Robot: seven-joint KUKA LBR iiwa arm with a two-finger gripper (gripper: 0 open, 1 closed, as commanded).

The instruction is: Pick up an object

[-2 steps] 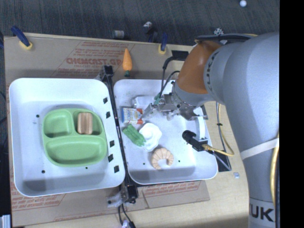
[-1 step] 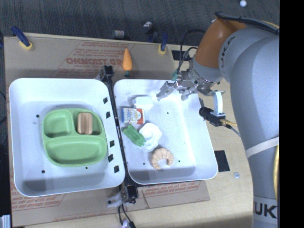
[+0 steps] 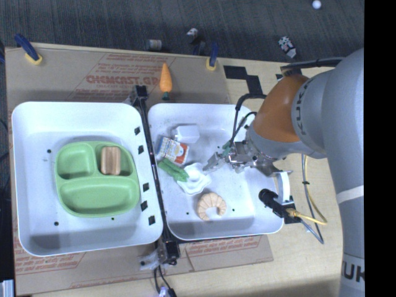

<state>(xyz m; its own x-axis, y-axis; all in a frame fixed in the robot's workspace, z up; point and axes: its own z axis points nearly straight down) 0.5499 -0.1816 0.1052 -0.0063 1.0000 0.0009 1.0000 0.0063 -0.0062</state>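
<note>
In the right bin (image 3: 247, 224), I see the gripper (image 3: 218, 159) hanging just right of the white crumpled piece (image 3: 197, 179), and I cannot tell how its jaws stand from up here. Just below that white piece lies a croissant (image 3: 211, 205), just left of it a green strip (image 3: 172, 169) and an orange-and-white carton (image 3: 172, 150); well left, in the other bin (image 3: 31, 228), a green divided tray (image 3: 96, 178) holds a tan block (image 3: 111, 161).

Pincer (image 3: 218, 158) low in right bin (image 3: 247, 223), beside croissant (image 3: 211, 205), carton (image 3: 172, 150).
</note>
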